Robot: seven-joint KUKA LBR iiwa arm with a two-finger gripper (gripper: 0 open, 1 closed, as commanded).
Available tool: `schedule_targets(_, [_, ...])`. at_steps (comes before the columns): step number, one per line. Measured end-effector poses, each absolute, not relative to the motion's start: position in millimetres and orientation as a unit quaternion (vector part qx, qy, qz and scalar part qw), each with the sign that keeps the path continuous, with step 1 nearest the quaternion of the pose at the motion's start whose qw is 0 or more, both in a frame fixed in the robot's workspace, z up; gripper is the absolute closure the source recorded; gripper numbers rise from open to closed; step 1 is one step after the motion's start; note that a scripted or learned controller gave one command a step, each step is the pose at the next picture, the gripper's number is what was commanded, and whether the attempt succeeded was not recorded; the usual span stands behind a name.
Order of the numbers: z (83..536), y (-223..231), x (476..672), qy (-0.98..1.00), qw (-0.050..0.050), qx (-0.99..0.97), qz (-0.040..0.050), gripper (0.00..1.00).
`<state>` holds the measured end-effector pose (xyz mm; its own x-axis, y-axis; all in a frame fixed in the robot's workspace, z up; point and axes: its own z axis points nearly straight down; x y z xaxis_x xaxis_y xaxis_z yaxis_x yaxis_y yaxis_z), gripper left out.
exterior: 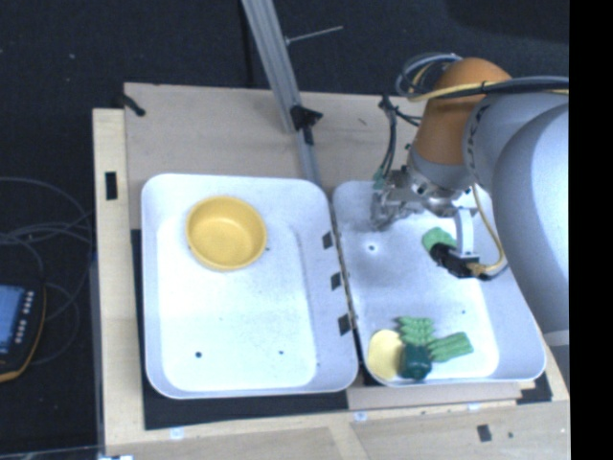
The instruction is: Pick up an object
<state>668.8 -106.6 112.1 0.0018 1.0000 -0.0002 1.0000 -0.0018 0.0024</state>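
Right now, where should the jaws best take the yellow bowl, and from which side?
Probably at the rim of the yellow bowl, coming straight down from above. It sits upright and open in the left bin, so one jaw can go inside and one outside. Its near edge has free floor around it.

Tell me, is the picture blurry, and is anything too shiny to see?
In the camera view, the two shallow white bins are bright and washed out, the green toys look soft and fuzzy, the round yellow bowl stays fairly clear, and the surroundings are dark.
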Motion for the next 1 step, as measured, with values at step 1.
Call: schedule_targets(1, [171.5,-114.2,674.3,0.707,0.002,0.707,0.0021,1.0])
